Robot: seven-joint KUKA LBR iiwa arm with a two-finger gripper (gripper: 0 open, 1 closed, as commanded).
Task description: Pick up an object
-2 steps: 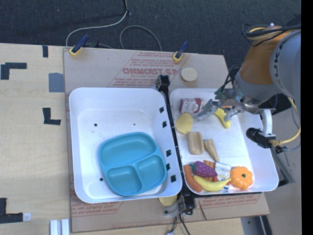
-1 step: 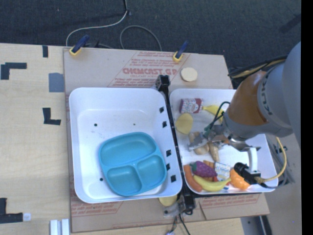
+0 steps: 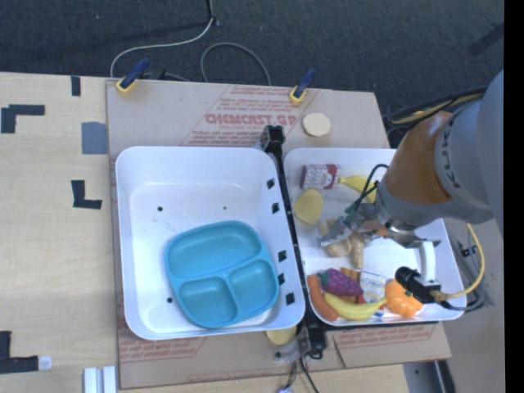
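A grey robot arm (image 3: 458,162) with an orange band reaches in from the right over the right bin (image 3: 453,244), its gripper (image 3: 348,229) lowered among the toy food near the bin's middle. Whether the gripper is wide, narrow or holding anything cannot be told from this angle.

The right bin carries the clutter: a small dark red packet (image 3: 319,176) near its far edge, a yellow round piece (image 3: 309,206) against its left wall, and pale, tan pieces (image 3: 337,237) just beside the gripper. Along the near edge lie a bunch of purple grapes (image 3: 344,282), a banana (image 3: 356,308), a carrot (image 3: 321,304) and an orange pepper (image 3: 403,299), close together.

The left bin (image 3: 139,178) holds a blue divided plate (image 3: 221,273), set toward its near right corner. A round wooden disc (image 3: 316,124) rests on the cardboard sheet (image 3: 237,117) beyond the right bin's far edge, near a blue clamp (image 3: 303,83).
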